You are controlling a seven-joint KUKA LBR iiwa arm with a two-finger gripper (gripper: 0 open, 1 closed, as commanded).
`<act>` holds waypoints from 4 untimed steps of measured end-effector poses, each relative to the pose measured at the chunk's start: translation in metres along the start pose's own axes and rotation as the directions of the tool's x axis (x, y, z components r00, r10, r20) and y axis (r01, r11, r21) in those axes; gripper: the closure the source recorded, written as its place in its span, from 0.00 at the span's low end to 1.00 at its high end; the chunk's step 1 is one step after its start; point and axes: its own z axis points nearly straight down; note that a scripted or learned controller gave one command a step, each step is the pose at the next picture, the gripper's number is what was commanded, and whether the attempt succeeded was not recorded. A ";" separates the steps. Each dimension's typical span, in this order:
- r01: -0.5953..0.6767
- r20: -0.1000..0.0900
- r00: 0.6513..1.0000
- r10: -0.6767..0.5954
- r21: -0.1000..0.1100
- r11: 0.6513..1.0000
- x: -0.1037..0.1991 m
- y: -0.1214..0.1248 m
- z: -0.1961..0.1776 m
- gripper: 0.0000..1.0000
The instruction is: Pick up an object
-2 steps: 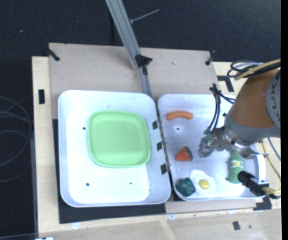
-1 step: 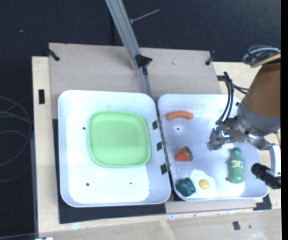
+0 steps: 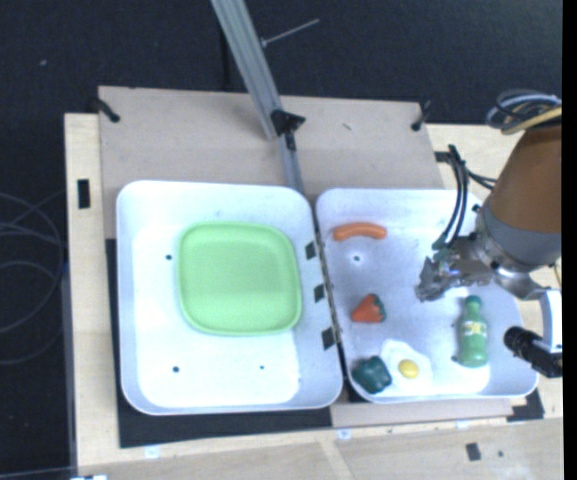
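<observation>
The right bin (image 3: pixel 398 208) holds several small things: an orange sausage (image 3: pixel 359 232) near its far side, a red pepper (image 3: pixel 368 309) in the middle left, a dark green piece (image 3: pixel 372 373) at the near left corner, a fried egg (image 3: pixel 406 365) beside it, and a green bottle (image 3: pixel 471 332) at the right. My gripper (image 3: pixel 434 281) hangs over the middle of this bin, just left of and above the bottle, with nothing visibly held. Its fingers are too small and dark to read.
The left bin (image 3: pixel 148 268) holds a light green square plate (image 3: pixel 239 277). A grey metal pole (image 3: pixel 251 53) slants down from the top to the divider between the bins. Cables loop at the arm's wrist (image 3: pixel 458 208) on the right.
</observation>
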 end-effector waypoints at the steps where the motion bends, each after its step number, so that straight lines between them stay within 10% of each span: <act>1: 0.003 -0.001 1.000 -0.003 0.000 1.000 0.050 0.012 -0.007 1.00; 4: 0.002 0.000 1.000 -0.002 0.002 1.000 0.182 0.081 -0.011 1.00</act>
